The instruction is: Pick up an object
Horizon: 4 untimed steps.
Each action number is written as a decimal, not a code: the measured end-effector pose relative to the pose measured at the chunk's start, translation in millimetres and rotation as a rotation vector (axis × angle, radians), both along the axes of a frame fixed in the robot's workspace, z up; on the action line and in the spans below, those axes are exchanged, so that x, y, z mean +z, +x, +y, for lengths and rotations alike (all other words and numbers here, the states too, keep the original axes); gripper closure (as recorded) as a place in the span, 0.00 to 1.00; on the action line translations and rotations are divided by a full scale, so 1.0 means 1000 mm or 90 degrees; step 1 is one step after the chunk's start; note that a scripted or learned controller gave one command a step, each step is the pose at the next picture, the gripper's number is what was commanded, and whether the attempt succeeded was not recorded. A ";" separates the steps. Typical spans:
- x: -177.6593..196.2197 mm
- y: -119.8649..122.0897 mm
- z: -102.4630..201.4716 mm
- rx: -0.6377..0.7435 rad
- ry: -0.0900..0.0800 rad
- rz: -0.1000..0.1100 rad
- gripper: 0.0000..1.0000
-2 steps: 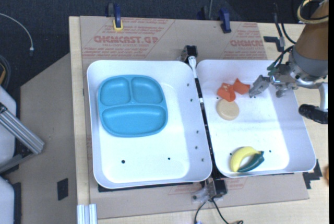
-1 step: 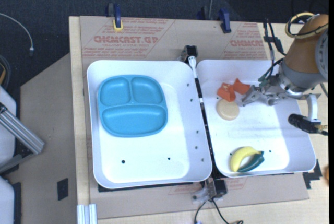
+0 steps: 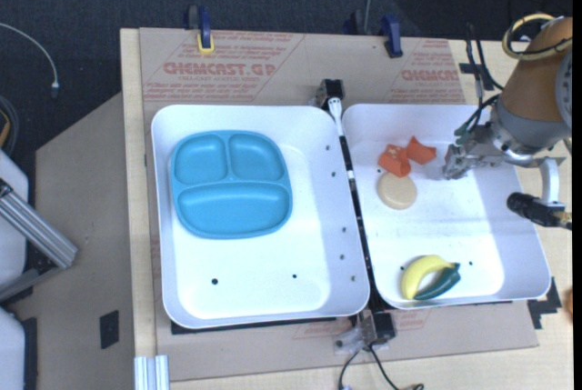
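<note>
Over right bin [image 3: 518, 238], far side: gripper [image 3: 455, 163] hung beside orange piece [image 3: 406, 156], likely lining up a pick; finger spread not discernible; nothing seen held.

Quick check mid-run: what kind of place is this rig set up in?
Probably a robotics lab test bench, not a kitchen: two white bins clamped to a board, toy food such as a banana, loose cables on dark carpet, and the claw over the right bin.
</note>
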<state>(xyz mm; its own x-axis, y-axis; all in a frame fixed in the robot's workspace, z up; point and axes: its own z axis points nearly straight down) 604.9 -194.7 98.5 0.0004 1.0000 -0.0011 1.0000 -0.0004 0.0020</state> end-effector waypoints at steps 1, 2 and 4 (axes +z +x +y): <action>0.049 -0.009 0.003 0.000 0.000 -0.001 1.00; 0.113 -0.007 0.006 0.001 -0.001 -0.003 1.00; 0.173 0.000 0.060 0.004 0.001 -0.001 1.00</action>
<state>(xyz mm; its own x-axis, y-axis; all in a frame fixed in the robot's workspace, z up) 604.6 -134.9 271.9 -0.0057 1.0000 0.0002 1.0000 0.0057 0.0031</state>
